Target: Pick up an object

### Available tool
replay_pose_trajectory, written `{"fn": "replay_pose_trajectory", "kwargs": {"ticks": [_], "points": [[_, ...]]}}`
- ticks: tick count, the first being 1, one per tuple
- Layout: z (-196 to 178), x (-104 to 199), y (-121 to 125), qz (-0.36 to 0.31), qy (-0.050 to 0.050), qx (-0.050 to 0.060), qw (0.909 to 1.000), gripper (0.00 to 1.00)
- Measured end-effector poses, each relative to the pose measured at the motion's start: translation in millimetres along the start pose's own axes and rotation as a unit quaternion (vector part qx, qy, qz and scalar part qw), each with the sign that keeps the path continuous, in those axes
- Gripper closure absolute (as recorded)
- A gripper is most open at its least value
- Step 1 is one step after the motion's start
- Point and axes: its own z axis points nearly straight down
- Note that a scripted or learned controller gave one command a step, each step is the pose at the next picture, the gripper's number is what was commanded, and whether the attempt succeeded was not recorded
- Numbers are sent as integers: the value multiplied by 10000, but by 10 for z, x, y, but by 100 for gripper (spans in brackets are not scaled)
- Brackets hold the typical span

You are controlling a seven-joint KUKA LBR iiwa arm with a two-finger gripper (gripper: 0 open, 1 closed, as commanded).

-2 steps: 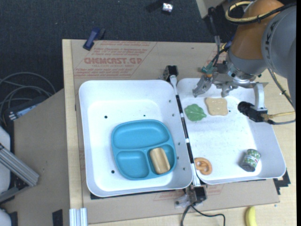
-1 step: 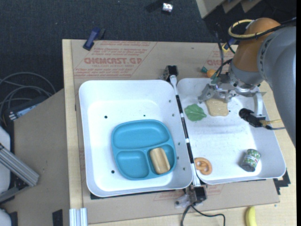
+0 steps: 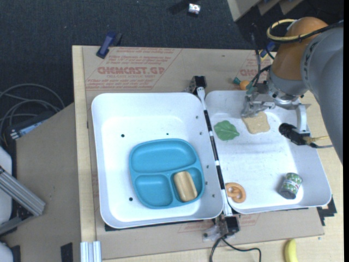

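In the right bin (image 3: 305,201), my gripper (image 3: 252,108) hangs low at the far side, right at the upper left edge of a tan slice of toast (image 3: 258,124). A green leaf (image 3: 226,130) lies just left of the toast. Toward the front of this bin are an orange pretzel (image 3: 235,191) and a small green and white can (image 3: 290,185). The left bin (image 3: 109,119) holds a blue divided plate (image 3: 158,157) with a golden-brown roll (image 3: 185,185) in its front right compartment.
A black divider strip (image 3: 210,141) runs between the two bins. On the brown board behind them lie a blue clip (image 3: 109,44) and a small orange and green piece (image 3: 238,82). A yellow thing (image 3: 290,251) rests off the board's front right corner.
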Motion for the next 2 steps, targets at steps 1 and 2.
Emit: {"fn": "replay_pose_trajectory", "kwargs": {"ticks": [1, 2], "points": [[-882, 1080, -419, -6, 32, 44, 10000, 100], [-873, 1066, -426, 3, 26, 56, 10000, 0]]}}
